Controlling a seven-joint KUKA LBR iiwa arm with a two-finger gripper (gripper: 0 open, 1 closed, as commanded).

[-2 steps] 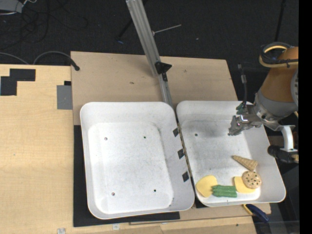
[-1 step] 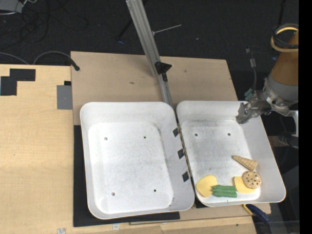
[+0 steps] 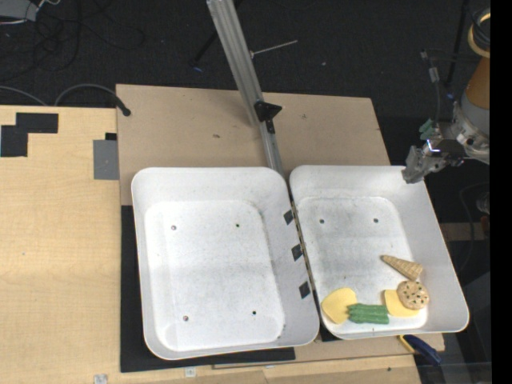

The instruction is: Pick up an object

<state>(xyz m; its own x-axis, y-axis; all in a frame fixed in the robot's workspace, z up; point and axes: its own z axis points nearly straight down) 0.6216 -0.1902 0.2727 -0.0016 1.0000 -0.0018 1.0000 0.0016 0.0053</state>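
The gripper [image 3: 416, 169] hangs at the far right corner of the right bin [image 3: 352, 184], just over or just outside its rim; whether it is wide or narrow cannot be told, since it is small and dark against the background. Nothing is seen in it. Behind it the arm [image 3: 474, 110] comes in from the right, grey at the wrist with the orange band above, and thin cables run up beside it.

The things to pick lie well apart from the gripper, all gathered in the near right corner of the right bin. A tan cone [image 3: 402, 266] lies on its side, its tip pointing left. Just below it a brown speckled cookie [image 3: 413, 295] rests on a yellow piece [image 3: 395, 304]. To the left, a green piece [image 3: 368, 314] lies flat, touching a second yellow slice [image 3: 338, 304] at its left end.

The left bin [image 3: 212, 186] sits beside the right one, the two joined by small black clips [image 3: 297, 252] along their shared edge. Both stand on the worktop [image 3: 192, 126], a brown board. A metal rail [image 3: 240, 70] slants from the top of the view down to the gap between the bins. To the left lies a light wooden surface [image 3: 56, 254] with black marks
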